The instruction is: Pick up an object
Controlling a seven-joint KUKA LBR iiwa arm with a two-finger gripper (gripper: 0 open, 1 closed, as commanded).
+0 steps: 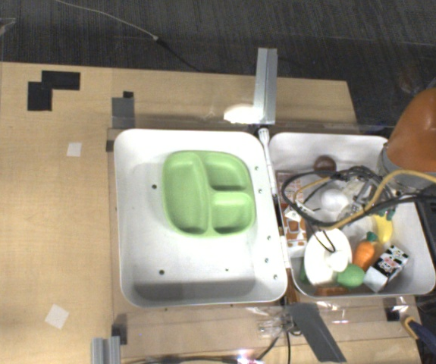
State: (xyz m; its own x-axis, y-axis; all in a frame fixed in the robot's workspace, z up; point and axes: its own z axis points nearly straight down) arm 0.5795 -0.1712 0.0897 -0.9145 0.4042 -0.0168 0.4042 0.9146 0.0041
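Note:
The right bin (354, 144) holds a heap of small objects. A white cup-like piece (327, 258) lies near its front, with a green lump (350, 277) and an orange carrot-shaped toy (365, 252) beside it. A yellow piece (384, 226) and a black-and-white patterned block (388, 264) sit to the right. A small brown ring (324, 162) lies at the back. My gripper (330, 200) hangs low over the middle of this bin, wrapped in black and yellow cables, just behind the white piece.
The left bin (138, 279) carries a green compartment tray (206, 192). A metal post (266, 86) stands behind the wall between the bins. The arm's orange band (424, 131) looms over the right bin's back right corner.

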